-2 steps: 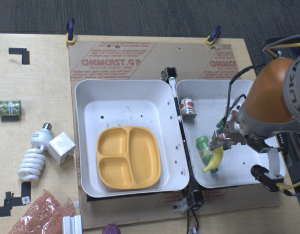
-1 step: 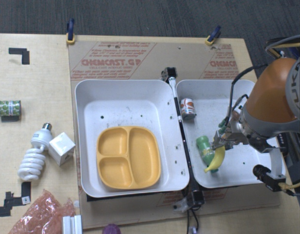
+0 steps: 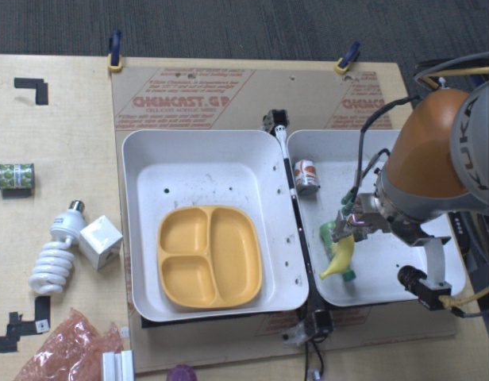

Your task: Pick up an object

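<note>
1. Readable text: the brown board (image 3: 229,94) under the bins is printed "CHEMCAST GP" in red, repeated near its far right corner but cut off there. The arm's (image 3: 435,157) grey shell shows part of "KUKA" at the right edge of the view.
2. The small can (image 3: 306,175) has a red-and-white label, too small to read. The green can (image 3: 16,177) on the surface near its left edge is also illegible.
3. Right bin (image 3: 371,145): a yellow banana (image 3: 340,259) lies near the bin's left wall, towards the near edge, with a green object (image 3: 330,232) touching its far end. The small can sits near the far-left corner of this bin.
4. The gripper (image 3: 354,219) is low over the right bin, just above the banana's far end and the green object. Can't tell how its fingers are set, nor whether they touch either item.
5. Left bin (image 3: 141,213): a yellow three-compartment tray (image 3: 210,256) sits towards the near edge.
6. On the surface left of the bins: a white spiral bulb (image 3: 55,254), a white cube (image 3: 101,240) touching it, and red mesh (image 3: 66,348) at the near edge.
7. Two clamps (image 3: 114,51) hold the board's far edge.
</note>
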Available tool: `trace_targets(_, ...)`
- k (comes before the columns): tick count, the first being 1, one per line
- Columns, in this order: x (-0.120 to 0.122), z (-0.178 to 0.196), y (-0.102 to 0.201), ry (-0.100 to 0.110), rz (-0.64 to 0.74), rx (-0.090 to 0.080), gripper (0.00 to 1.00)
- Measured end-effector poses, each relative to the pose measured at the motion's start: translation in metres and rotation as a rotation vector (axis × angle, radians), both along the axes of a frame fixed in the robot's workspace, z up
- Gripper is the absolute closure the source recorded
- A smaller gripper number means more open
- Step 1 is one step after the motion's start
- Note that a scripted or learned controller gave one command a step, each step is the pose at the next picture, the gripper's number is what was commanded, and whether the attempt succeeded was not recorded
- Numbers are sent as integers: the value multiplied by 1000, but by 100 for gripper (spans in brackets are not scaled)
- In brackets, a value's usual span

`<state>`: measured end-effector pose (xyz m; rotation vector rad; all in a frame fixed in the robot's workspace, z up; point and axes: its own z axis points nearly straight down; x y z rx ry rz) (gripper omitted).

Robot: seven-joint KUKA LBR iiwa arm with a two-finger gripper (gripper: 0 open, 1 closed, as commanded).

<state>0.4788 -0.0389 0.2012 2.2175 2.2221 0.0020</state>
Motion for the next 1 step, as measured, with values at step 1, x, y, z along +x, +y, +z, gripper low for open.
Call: trace_targets(1,-1,-9,-26,4,-4,0,100)
